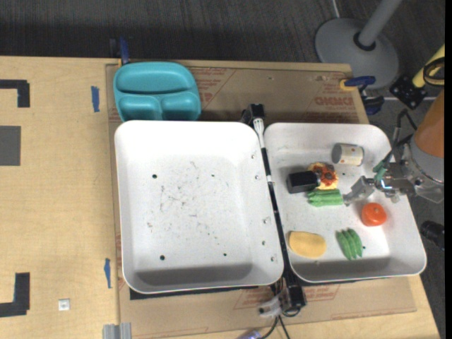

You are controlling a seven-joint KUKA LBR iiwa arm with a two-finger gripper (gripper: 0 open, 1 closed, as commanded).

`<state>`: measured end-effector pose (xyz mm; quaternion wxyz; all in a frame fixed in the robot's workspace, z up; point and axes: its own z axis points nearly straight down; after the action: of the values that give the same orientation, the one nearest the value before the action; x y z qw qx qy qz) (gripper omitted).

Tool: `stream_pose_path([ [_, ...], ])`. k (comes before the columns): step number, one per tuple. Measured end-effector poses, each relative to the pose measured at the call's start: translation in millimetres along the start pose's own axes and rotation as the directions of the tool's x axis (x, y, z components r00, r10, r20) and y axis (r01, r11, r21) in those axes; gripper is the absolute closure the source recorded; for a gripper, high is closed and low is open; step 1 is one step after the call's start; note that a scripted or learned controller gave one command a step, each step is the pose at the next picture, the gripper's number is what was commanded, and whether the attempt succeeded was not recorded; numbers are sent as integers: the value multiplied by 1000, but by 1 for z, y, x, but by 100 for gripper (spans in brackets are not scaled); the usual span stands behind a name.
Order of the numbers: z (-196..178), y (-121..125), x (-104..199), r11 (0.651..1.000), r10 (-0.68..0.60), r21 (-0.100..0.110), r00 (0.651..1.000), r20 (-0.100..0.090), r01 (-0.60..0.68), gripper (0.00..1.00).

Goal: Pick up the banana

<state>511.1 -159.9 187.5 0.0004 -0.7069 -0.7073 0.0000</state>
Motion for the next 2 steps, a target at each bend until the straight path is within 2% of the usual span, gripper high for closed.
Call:
stream_pose_path([
  [1,101,-30,61,989,147,-6,989,0,-147,0],
  [2,3,47,79,886,463,-1,886,1,-463,0],
])
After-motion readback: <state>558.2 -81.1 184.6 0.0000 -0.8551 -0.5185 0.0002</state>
